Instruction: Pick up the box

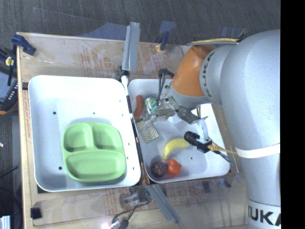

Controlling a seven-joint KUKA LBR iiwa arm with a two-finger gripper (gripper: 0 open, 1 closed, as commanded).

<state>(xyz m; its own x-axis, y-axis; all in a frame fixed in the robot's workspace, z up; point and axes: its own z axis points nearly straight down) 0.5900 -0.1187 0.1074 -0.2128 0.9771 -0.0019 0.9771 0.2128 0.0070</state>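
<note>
Gripper (155, 109) is low in the right bin (209, 171), at its far left corner; finger spacing cannot be told (wrist blocks it). Box (148, 131), mesh-patterned, lies flat just below the gripper, by the bin's left wall. Arm (224, 75) bends in from the right.

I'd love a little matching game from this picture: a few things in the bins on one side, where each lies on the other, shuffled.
Things:
1. green tray
2. banana
3. sausage
4. tomato

Places:
A. near the front edge of the right bin, beside a dark round fruit
B. left bin
C. middle of the right bin
D. against the left wall of the right bin, toward the back

Pairs: 1-B, 2-C, 3-D, 4-A
</note>
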